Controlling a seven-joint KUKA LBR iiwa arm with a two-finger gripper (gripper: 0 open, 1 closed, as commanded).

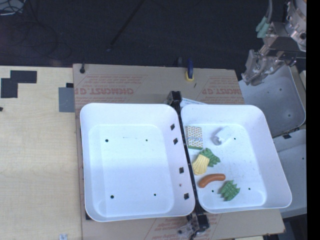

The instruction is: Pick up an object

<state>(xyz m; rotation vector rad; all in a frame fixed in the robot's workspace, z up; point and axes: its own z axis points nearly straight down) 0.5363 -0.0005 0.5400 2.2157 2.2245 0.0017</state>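
Several small objects lie in the right bin (260, 119): a patterned block (194, 136) near the divider, a pale grey-white piece (219, 135), a yellow corn cob with green leaves (203, 162), an orange sausage (211, 180) and a green leafy piece (229, 190). My gripper (256, 74) hangs at the upper right, high above the bench and beyond the right bin's far corner, away from all the objects. Nothing shows between its fingers.
The left bin (95, 129) sits beside the right one, with a black divider clamp (181, 154) running between them. Both rest on a cardboard sheet (125, 86). A grey metal plate (280, 99) lies to the right under the arm.
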